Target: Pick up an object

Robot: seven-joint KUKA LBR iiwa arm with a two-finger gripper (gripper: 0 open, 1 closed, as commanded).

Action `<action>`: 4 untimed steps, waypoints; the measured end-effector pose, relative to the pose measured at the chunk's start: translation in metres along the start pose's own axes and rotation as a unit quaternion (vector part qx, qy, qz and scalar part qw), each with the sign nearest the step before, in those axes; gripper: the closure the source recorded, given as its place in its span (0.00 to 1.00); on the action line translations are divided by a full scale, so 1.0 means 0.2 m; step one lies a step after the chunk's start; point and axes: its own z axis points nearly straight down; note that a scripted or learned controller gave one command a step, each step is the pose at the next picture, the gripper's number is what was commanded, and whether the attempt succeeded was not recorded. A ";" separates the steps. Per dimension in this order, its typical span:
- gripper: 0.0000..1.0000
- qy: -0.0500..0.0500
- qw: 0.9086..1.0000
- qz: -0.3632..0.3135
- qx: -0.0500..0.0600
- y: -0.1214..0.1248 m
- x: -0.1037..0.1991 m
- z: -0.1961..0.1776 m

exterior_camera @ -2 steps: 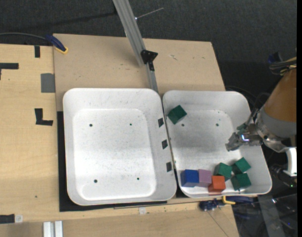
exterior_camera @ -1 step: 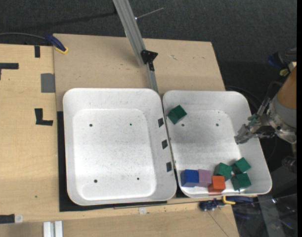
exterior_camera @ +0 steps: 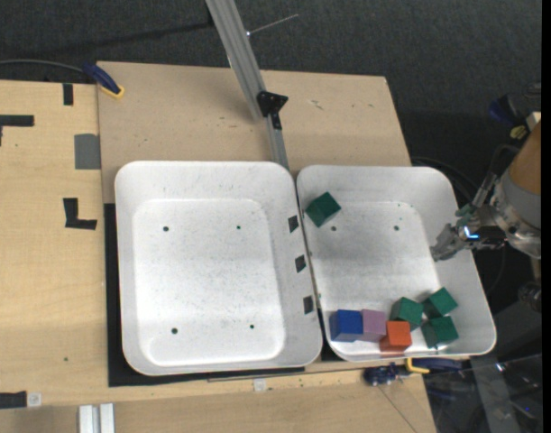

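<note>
The gripper (exterior_camera: 448, 242) sits at the right bin's (exterior_camera: 365, 188) right rim, near mid-height of the view, and it is too small and blurred here to tell whether it is released or clenched; nothing can be seen held in it.

The likeliest step in hand is choosing and approaching a target. The lone green block (exterior_camera: 323, 208) near the bin's upper left stands well apart from everything else, so it looks the easier pick: a straight descent with room on every side. The cluster along the bottom edge is harder (blocks touching or nearly so, and pressed toward the wall): a blue block (exterior_camera: 347, 323), a pale purple block (exterior_camera: 373, 323), an orange block (exterior_camera: 398, 334) and what seem to be three more green cubes (exterior_camera: 425, 314). All appear to be small, matte, hard-edged cubes, which should grip well across flat faces.

The left bin (exterior_camera: 131, 188) lies alongside.
</note>
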 end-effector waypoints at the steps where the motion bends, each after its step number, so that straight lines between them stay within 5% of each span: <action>1: 1.00 0.001 1.000 -0.003 0.000 0.11 0.29 0.02; 4: 1.00 0.001 1.000 -0.003 0.000 0.37 1.10 -0.06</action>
